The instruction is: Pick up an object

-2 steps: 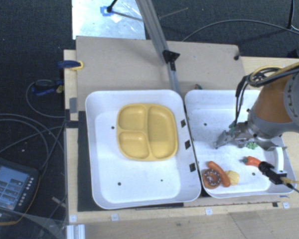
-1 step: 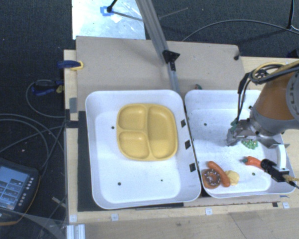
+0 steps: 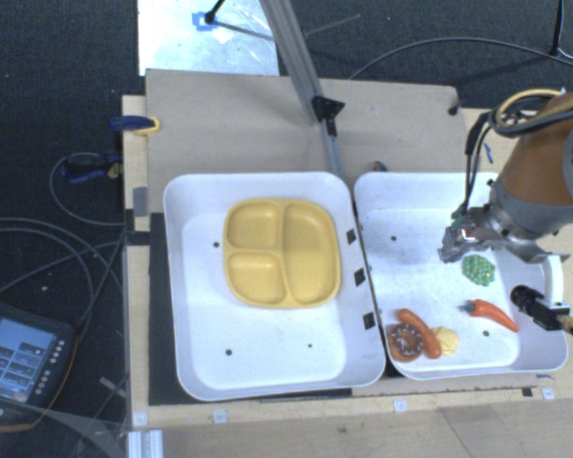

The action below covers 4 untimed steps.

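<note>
My gripper (image 3: 456, 247) hangs over the right bin (image 3: 401, 218), toward its right side. Just to its lower right lies a green bumpy ball (image 3: 477, 270), close to the gripper but not between its parts. Further down rests an orange carrot (image 3: 492, 314). At the bin's front edge sit a brown chocolate doughnut (image 3: 403, 342), a red-orange sausage (image 3: 419, 330) and a small pale yellow piece (image 3: 446, 339). Nothing shows held in the gripper.
The left bin (image 3: 201, 351) holds a yellow divided plate (image 3: 282, 253). A grey pole (image 3: 296, 46) slants down from the top to the bench behind the bins. The arm's orange and grey wrist (image 3: 544, 170) covers the right bin's far right corner.
</note>
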### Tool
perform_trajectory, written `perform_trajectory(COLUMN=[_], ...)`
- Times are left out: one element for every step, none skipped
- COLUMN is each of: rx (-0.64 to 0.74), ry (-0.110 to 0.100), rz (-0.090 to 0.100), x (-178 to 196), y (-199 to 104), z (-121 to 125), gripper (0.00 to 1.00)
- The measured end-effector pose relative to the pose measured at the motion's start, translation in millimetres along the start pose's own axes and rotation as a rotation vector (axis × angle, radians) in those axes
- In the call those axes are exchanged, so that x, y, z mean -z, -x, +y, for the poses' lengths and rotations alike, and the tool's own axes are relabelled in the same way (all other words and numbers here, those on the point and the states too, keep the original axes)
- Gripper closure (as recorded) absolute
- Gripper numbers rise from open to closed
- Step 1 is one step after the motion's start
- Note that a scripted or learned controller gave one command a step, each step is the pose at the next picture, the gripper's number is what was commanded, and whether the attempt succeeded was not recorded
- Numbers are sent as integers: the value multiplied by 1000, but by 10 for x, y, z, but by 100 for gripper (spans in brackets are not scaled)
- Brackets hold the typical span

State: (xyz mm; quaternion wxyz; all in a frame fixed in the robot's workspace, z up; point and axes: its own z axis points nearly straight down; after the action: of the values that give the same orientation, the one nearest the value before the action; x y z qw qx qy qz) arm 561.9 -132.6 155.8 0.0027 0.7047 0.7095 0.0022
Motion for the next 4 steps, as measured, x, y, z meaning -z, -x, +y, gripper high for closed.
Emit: perform_trajectory(rx=[0, 1, 5, 4], ry=[2, 3, -6, -6], rz=[-1, -1, 3, 3], x=[629, 1271, 1197, 1107], y=[-60, -83, -679, -1125], z=[19, 72, 30, -1], gripper=[100, 100, 100, 100])
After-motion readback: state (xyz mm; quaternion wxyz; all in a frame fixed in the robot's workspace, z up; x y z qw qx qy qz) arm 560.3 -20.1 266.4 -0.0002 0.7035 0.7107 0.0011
